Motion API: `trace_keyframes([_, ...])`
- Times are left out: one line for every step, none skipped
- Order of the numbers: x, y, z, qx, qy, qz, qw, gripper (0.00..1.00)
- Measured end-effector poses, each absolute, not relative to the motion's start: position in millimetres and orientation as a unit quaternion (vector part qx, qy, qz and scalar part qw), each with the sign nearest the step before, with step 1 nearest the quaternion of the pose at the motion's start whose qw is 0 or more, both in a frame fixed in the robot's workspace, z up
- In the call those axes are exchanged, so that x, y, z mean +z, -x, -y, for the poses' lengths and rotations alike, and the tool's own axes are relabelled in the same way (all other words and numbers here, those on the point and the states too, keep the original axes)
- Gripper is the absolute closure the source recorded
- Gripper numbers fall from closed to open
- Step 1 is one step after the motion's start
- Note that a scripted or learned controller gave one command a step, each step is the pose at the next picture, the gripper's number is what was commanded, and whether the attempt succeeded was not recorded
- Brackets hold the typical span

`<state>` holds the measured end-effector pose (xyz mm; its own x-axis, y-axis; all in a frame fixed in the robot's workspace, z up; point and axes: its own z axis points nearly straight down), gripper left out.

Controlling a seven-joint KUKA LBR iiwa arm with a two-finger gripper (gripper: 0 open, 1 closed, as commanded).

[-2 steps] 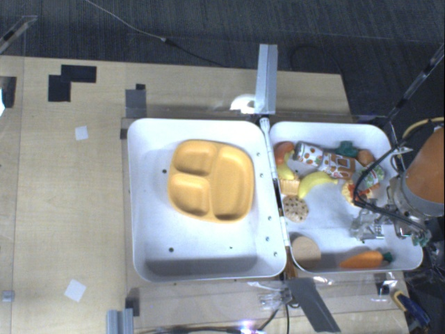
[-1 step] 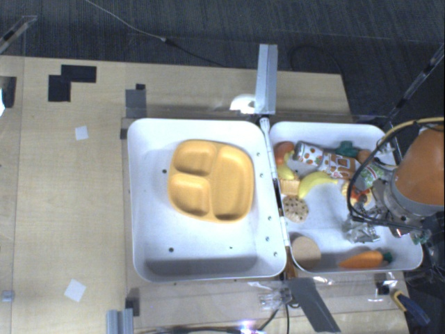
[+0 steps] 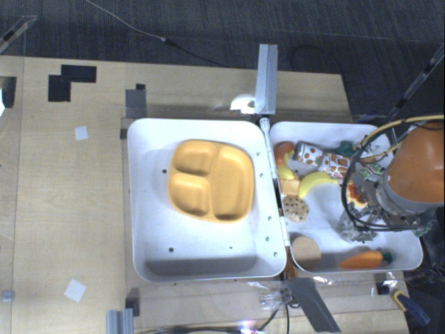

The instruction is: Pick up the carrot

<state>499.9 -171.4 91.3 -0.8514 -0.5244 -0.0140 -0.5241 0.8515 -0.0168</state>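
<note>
Pale wood makes up the bench (image 3: 62,207), on which two shallow white bins are set side by side beneath a dark carpeted floor at the far edge. Over the right bin (image 3: 327,132) the gripper (image 3: 358,229) is seen, hung below the arm's orange band (image 3: 418,162) and wrapped in looping cables; whether it is apart or together cannot be told, since it is masked by the wrist and wiring. Nothing is shown clamped in it.

Just near of the gripper, the carrot (image 3: 362,259) is found lying flat along the near wall of the right bin, its green tip pointing right. To its left a round brown disc (image 3: 305,245) is placed, and further left and farther off a cookie (image 3: 295,208), a banana (image 3: 314,183), a patterned carton (image 3: 318,157) and a reddish fruit (image 3: 283,149) are grouped. The left bin (image 3: 149,256) is occupied by a yellow divided plate (image 3: 211,179).

Failure is judged likeliest from the carrot's position: pressed close to the bin wall, little room is left for a descent on its near side, so the rim could be struck or the carrot merely nudged and rolled. A slip from a poorly centred grip on the tapered body is also possible.
</note>
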Motion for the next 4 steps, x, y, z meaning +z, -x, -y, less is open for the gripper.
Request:
trace_keyframes([92, -519.3, 92, -0.0034, 0.248, -0.969, 0.010, 1.00])
trace_keyframes([91, -511.1, 170, -0.0059, 0.408, -0.913, 0.008, 1.00])
trace_keyframes([91, -528.2, 111, -0.0045, 0.365, -0.931, 0.008, 1.00])
trace_keyframes([91, -513.7, 163, -0.0063, 0.478, -0.879, 0.008, 1.00])
